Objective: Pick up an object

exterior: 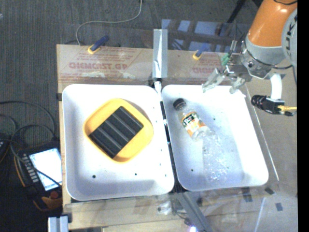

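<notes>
White bins [72, 129] sitting on cardboard-backed bench over grey carpet; gripper [223, 83] hovering spread, empty, at right bin's far edge; plastic bottle [195, 124] lying inside; yellow dish [118, 129] occupying left bin.

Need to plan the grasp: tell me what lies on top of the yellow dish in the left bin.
A black ribbed slab lies on the yellow dish, covering most of its middle; only the dish's rim shows around it. What lies beneath the slab is hidden. Both sit in the left bin.
</notes>
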`<state>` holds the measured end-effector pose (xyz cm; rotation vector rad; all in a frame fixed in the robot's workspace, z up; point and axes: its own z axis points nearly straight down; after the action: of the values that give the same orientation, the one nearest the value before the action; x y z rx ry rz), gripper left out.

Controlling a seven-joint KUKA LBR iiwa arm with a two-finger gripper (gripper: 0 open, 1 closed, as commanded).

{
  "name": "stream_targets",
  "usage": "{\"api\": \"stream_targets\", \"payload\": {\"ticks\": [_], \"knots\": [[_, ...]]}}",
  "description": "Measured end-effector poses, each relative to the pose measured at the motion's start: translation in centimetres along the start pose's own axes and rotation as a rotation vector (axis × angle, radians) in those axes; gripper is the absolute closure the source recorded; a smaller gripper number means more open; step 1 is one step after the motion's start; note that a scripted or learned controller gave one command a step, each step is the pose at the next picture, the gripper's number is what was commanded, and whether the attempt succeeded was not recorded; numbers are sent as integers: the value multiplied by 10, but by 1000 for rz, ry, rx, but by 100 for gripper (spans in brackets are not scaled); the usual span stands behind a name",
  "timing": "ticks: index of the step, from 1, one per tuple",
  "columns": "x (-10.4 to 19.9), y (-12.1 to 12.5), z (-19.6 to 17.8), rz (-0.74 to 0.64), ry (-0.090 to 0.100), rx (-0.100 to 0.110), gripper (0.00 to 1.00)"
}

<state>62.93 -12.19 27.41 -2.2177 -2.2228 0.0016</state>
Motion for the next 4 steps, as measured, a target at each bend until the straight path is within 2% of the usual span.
{"api": "stream_targets", "payload": {"ticks": [1,2,3,4], "knots": [[27,20,-4,128,0,0,0],[11,24,137,148,-2,-2,0],[26,-2,181,61,1,-2,0],[25,-2,172,62,2,-1,100]]}}
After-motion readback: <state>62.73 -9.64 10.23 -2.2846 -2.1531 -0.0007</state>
